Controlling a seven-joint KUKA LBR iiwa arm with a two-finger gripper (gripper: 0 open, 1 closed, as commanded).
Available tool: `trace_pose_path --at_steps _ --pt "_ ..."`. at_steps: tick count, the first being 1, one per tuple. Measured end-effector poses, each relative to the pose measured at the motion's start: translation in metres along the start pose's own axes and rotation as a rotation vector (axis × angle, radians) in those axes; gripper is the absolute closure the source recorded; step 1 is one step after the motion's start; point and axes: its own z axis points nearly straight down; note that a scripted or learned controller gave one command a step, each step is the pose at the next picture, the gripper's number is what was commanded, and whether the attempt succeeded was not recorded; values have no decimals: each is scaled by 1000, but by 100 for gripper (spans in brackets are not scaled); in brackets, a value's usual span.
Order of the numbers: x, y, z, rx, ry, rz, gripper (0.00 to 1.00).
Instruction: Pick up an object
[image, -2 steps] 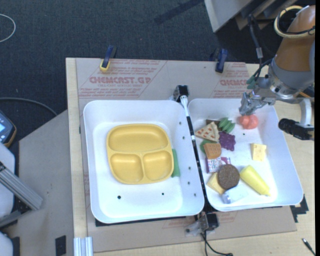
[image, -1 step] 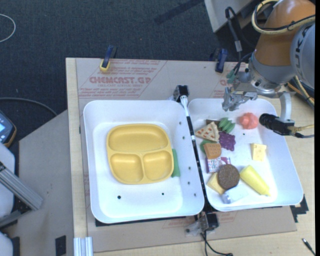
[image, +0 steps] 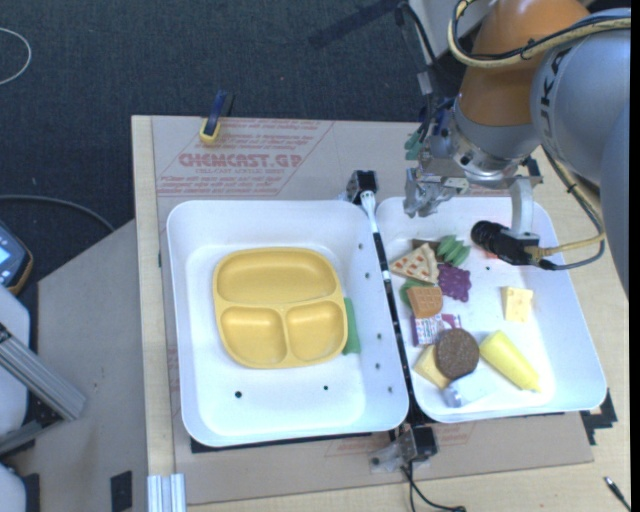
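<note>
**Toy food in the right bin, gripper above its far edge**

A glossy yellow three-compartment plate (image: 278, 307) is seen in the left bin (image: 190, 400). Moulded plastic food is clustered in the right bin (image: 570, 375): a pizza wedge (image: 415, 265), purple grapes (image: 456, 283), a brown disc (image: 457, 352), a yellow cone (image: 510, 361). The gripper (image: 428, 195) is hung above, nothing seen grasped.

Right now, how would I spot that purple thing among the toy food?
Look in the right-hand white bin, in its upper left part. Among the cluster there, the purple grape bunch lies just right of the pizza slice and below the green piece. It is the one purple, knobbly item there.
</note>
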Motion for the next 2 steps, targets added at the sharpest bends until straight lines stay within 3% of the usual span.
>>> trace_pose_path --at_steps 1,2 --pt "54 9 19 3 -1 1 100" --pt "65 3 15 4 -2 5 100"
